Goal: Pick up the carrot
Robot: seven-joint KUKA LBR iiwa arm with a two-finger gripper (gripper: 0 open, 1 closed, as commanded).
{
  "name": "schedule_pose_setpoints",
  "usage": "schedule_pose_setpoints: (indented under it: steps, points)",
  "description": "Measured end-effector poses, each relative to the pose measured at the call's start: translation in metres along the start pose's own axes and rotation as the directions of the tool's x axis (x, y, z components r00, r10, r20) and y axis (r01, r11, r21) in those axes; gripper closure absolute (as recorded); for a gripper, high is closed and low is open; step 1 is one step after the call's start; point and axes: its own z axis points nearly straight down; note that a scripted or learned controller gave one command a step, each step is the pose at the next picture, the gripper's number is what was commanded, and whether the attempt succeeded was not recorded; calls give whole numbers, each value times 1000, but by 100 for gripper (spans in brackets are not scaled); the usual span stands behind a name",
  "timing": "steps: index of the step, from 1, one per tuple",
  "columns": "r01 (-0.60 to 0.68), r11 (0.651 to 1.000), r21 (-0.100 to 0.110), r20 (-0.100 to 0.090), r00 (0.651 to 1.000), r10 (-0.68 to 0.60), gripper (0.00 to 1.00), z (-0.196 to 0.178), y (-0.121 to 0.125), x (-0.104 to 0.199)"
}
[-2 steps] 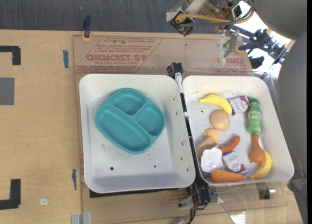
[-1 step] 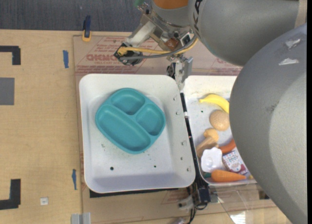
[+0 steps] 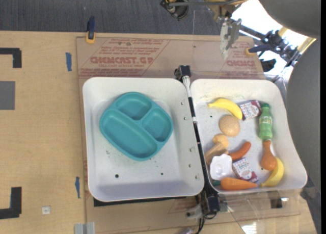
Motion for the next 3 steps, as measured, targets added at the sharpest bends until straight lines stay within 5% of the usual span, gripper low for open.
schedule_pose_setpoints:
  steps: [1,2,3]
  points:
    - [243,970,-5,1,970,-243,0,-97,73,-68]
    - [-166,986,12,17,986,166,0,-21,76,-57]
    - [-164,986,9,12,986,164,100,-33,76,-56]
